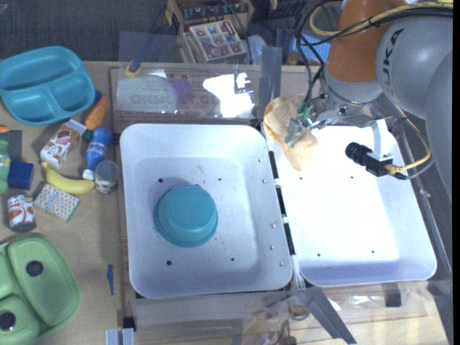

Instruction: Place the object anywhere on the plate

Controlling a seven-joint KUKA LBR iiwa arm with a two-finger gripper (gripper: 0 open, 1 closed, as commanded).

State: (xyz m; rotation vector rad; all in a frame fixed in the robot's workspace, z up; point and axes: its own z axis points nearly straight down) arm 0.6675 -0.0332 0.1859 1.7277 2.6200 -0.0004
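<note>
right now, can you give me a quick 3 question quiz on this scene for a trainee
1. True or false: the blue plate lies in the left bin.
2. Which bin does the gripper hover over? A) left B) right
3. What tan thing sits at the gripper?

Key:
1. True.
2. B, at its upper left corner.
3. A flat, bread-like object, hanging over the bin's rim; whether it is gripped is unclear.
</note>
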